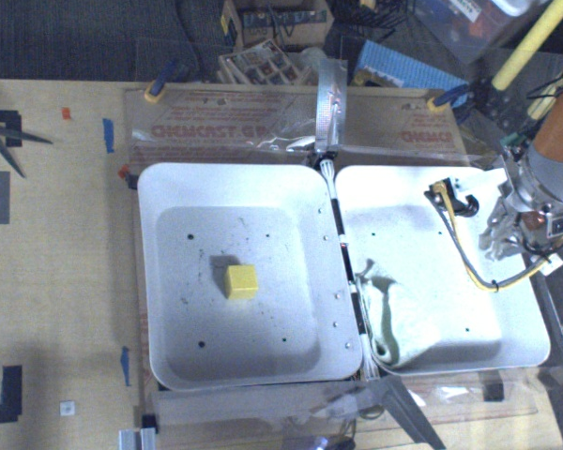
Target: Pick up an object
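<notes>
A small yellow block [242, 281] lies near the middle of the left bin [169, 195]. A limp grey-green item [383, 315] rests against the left wall of the right bin [422, 345]. My gripper [507, 237] hangs over the right edge of the right bin, well away from both objects. Nothing is visibly held in it.
A yellow cable [469, 251] loops from the wrist over the right bin's floor, ending in a black-and-yellow plug [448, 196]. A clear plastic sheet [263, 129] covers the bench behind the bins. Tools and boxes crowd the far side.
</notes>
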`<state>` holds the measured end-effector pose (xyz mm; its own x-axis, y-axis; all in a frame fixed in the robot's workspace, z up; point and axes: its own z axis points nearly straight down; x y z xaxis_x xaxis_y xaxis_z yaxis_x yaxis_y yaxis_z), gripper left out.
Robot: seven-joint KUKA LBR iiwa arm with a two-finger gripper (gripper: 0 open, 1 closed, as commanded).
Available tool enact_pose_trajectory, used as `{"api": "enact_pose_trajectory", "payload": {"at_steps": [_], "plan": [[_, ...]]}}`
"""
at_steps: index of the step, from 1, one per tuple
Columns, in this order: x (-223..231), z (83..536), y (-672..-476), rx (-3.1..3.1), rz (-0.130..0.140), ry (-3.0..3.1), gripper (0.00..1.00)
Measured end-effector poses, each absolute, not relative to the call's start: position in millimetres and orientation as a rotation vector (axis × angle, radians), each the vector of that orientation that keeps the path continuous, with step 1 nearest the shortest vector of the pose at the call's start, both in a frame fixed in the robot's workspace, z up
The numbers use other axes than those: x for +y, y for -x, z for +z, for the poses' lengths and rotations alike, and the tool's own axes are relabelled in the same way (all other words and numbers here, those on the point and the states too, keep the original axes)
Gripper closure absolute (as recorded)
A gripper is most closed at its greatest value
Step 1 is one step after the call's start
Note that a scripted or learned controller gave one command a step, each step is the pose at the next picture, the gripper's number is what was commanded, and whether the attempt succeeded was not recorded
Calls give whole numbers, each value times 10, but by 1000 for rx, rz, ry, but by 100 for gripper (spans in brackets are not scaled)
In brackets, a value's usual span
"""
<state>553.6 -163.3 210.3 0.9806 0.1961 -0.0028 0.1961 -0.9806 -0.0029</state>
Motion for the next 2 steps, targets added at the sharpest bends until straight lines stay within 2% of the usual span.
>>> {"api": "enact_pose_trajectory", "payload": {"at_steps": [1,2], "plan": [[-1639,2200,-5539,-308,4,3124,100],[-1801,1875,-5171,-310,5,3124,100]]}}
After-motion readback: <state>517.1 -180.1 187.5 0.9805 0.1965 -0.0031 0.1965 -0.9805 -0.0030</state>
